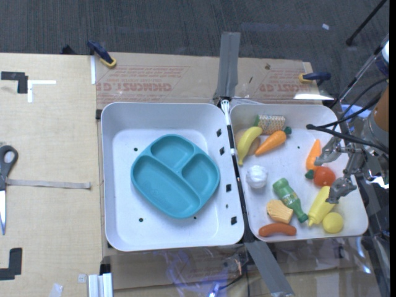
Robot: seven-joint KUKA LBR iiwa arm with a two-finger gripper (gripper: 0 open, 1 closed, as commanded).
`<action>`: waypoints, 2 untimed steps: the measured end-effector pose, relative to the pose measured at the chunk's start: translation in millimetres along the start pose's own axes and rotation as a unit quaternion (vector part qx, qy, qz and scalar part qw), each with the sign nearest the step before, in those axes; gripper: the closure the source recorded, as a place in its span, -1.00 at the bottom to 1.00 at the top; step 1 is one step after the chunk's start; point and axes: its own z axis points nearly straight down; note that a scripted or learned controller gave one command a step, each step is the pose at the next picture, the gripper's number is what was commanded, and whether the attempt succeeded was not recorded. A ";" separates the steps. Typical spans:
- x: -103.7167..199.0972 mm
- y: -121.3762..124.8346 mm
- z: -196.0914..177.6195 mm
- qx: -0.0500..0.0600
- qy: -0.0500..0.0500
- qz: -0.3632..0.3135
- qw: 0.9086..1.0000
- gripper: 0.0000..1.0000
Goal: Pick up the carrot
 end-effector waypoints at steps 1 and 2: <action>-33.7 -10.8 127.3 0.000 -0.001 0.088 0.996 -1.00; -78.2 58.0 128.0 0.000 -0.001 0.014 1.000 -1.00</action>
